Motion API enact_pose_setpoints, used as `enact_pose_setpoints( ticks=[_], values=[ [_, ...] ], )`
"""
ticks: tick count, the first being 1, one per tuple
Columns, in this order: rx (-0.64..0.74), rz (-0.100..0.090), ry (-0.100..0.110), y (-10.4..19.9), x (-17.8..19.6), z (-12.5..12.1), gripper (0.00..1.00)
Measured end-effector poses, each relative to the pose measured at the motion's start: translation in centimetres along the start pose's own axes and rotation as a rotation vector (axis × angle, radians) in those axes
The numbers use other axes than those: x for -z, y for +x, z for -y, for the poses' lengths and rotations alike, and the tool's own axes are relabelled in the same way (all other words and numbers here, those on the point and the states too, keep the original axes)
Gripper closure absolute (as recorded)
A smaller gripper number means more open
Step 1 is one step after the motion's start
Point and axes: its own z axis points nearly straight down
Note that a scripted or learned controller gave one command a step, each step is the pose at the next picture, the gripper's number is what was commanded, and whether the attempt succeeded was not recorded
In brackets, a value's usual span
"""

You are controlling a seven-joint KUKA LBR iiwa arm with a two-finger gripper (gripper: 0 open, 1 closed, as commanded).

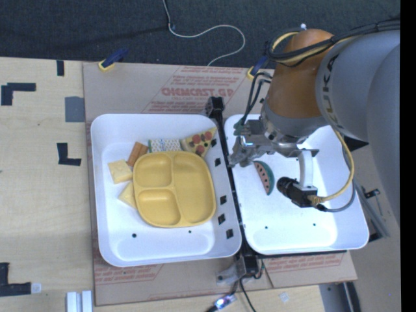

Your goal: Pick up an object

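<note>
A toy watermelon slice (264, 177), red with a green rind, lies in the right bin (325, 233) near its left wall. My gripper (243, 152) hangs over the right bin's upper left part, just up and left of the slice, close to the divider between the bins. The arm's orange band and grey body hide the back of the right bin. I see nothing held in the gripper.
The left bin (107, 174) holds a yellow divided plate (174, 188), a toy pizza slice (200, 141), a brown cracker (136, 153), pale square pieces (120, 171) and a speckled piece (164, 145). A black cable plug (294, 192) hangs over the right bin.
</note>
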Motion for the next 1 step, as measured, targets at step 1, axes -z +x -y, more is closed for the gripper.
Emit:
enact_pose_setpoints(
  ticks=[1],
  values=[
    [-0.001,0.000,0.002,-1.55,0.14,0.69,1.00]
  ],
)
